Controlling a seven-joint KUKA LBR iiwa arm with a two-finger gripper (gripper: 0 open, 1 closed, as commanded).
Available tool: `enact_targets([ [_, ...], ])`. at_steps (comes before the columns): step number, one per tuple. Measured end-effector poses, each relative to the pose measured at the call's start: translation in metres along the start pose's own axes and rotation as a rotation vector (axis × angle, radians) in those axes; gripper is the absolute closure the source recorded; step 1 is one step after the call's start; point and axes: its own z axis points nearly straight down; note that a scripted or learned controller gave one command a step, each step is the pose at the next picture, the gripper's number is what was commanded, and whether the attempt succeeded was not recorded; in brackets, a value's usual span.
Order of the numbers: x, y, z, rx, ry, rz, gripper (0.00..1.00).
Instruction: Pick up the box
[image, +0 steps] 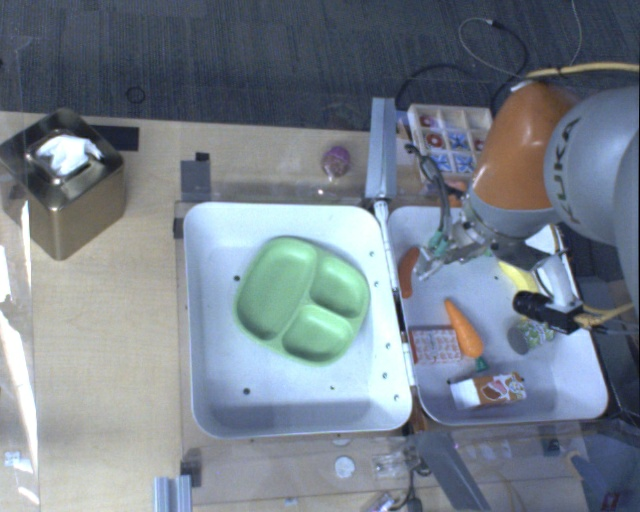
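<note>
A small flat box (435, 346) with a red and white pattern lies at the left side of the right bin (590, 400), next to a carrot (464, 328). My gripper (434, 260) hangs over the upper left of that bin, beside a reddish sausage (408, 272) and well above the box in the picture. Nothing shows held in it. The grey arm with its orange band (520, 140) covers the bin's upper right part.
The left bin (210, 400) holds a green divided plate (302, 298). The right bin also holds an orange and white packet (487, 388), a yellow item (516, 276) and a small grey-green object (528, 336). A colourful carton (448, 132) sits behind the bins, a tissue holder (65, 180) far left.
</note>
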Motion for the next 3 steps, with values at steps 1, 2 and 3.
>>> enact_targets([
  [1, 0.0, 0.0, 0.0, 0.0, 0.0, 0.0, 0.0],
  [2, -0.033, -0.029, 0.0, 0.002, 0.001, 0.149, 0.0],
  [3, -0.085, 0.021, 0.069, -0.018, -0.009, 0.2, 0.0],
])
